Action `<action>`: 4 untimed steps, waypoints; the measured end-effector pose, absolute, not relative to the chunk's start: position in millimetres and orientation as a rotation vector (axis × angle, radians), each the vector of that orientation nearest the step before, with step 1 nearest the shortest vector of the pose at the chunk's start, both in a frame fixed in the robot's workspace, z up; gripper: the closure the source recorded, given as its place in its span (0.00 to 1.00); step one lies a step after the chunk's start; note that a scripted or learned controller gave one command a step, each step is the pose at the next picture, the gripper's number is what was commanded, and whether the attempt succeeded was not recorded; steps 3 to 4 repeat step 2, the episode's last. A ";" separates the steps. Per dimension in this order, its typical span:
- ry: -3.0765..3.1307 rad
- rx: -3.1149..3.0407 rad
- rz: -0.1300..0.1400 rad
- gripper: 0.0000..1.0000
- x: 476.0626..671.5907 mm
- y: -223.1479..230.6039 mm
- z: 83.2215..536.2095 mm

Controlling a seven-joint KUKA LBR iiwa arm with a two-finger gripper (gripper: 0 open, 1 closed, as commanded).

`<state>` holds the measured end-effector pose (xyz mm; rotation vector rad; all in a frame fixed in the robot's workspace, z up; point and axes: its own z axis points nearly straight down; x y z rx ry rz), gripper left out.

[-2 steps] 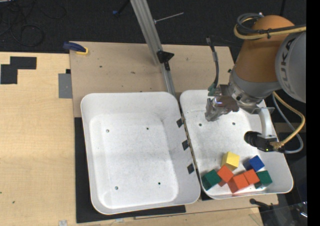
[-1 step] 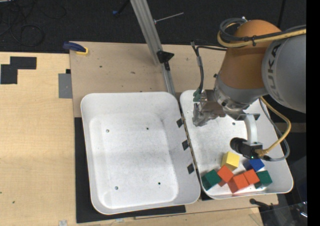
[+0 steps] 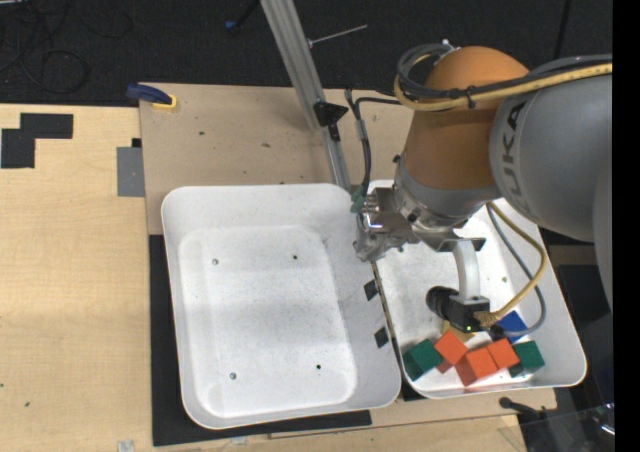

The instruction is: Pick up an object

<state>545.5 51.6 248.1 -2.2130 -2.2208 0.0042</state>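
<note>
A small heap of blocks lies in the near corner of the right bin [image 3: 572, 358]: a green block [image 3: 421, 357], an orange block [image 3: 451, 347], a larger orange block [image 3: 481, 363], a blue block [image 3: 512, 323] and another green block [image 3: 528, 355]. My gripper [image 3: 377, 227] hangs over the far left part of that bin, close to the wall shared with the left bin. It is well behind and left of the blocks, and nothing shows in its grasp. The orange wrist band hides much of the bin's far end.
The left bin [image 3: 260, 310] is a wide white tray beside the right one. An aluminium bar [image 3: 296, 55] slants up from the bins' far edge. A blue and yellow clamp [image 3: 150, 95] sits on the bench's far left corner.
</note>
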 end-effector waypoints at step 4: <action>-2.216 -2.219 0.008 0.00 543.6 92.7 238.3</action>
